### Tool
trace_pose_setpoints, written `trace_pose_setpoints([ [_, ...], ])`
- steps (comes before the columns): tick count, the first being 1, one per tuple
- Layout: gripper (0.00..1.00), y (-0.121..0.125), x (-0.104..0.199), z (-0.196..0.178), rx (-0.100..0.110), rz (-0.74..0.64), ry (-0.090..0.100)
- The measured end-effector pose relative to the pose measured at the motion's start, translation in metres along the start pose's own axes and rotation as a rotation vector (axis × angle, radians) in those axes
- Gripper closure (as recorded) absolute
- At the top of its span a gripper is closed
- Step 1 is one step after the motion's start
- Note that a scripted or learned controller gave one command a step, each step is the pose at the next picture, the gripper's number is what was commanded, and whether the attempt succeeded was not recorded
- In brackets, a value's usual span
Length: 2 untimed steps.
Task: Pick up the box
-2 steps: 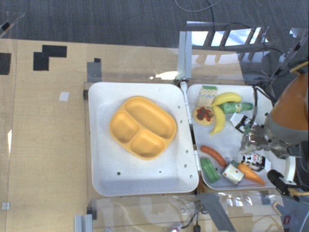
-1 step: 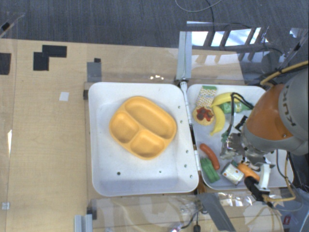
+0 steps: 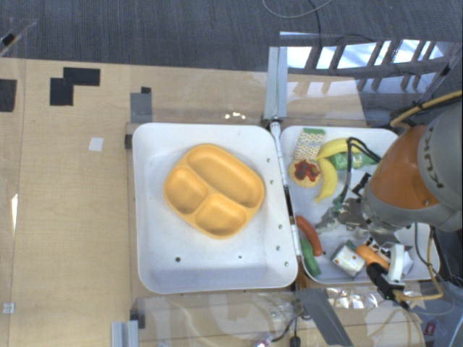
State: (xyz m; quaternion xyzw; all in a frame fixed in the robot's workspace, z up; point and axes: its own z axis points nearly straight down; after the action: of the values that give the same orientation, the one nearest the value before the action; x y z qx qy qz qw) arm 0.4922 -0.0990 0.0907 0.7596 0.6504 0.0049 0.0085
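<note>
A small flat box (image 3: 309,144) with a green and yellow speckled print lies at the far left corner of the right bin (image 3: 376,286). The arm's orange band (image 3: 401,179) hangs over the middle of that bin. My gripper (image 3: 340,217) sits below the band, near the bin floor, a good way nearer the front than the box. It is between a banana (image 3: 329,172) and a small white carton-like item (image 3: 349,260). Nothing is seen held in it.
In the right bin lie a red fruit piece (image 3: 305,170) by the banana, a red sausage (image 3: 309,233), a green vegetable (image 3: 312,264) and an orange carrot (image 3: 372,254). The left bin (image 3: 155,266) holds a yellow divided plate (image 3: 213,190).
</note>
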Motion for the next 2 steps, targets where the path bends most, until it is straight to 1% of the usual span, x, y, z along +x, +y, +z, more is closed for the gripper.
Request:
trace_pose_setpoints([
  [1, 1.00, 0.003, 0.003, -0.011, -0.004, -0.006, 0.006],
  [2, 1.00, -0.001, 0.006, -0.001, 0.003, 0.057, 0.005],
])
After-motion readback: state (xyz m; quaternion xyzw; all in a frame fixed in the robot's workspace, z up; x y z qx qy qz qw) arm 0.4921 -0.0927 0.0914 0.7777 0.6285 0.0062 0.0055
